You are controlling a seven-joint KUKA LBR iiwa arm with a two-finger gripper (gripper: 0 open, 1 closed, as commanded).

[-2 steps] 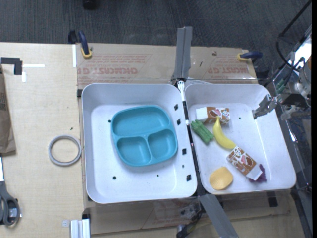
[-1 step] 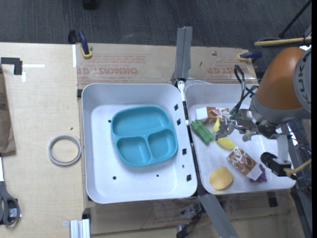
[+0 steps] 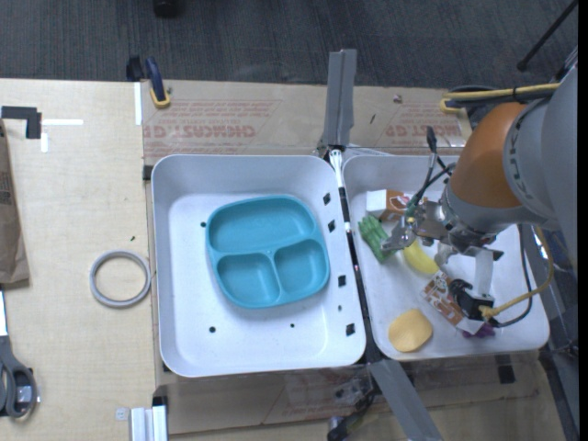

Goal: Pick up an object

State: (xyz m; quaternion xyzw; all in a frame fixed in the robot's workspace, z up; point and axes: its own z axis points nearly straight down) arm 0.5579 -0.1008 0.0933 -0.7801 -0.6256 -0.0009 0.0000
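The right bin (image 3: 384, 288) holds several small things: a green piece (image 3: 373, 232), a white block (image 3: 376, 199), a yellow banana-like piece (image 3: 421, 260), a yellow-orange lump (image 3: 410, 331) and a brown-and-white packet (image 3: 444, 301). My gripper (image 3: 413, 235) is low in this bin, just above the yellow piece and right of the green one. The wrist and cables hide what lies directly beneath it. Nothing shows as held.
The left bin (image 3: 184, 246) carries a blue divided plate (image 3: 268, 251). On the bench to the left lie a grey ring (image 3: 120, 277) and scissors (image 3: 16, 384). A metal post (image 3: 341, 95) stands behind the wall between the bins. A small purple item (image 3: 478, 331) sits near the right bin's front right corner.
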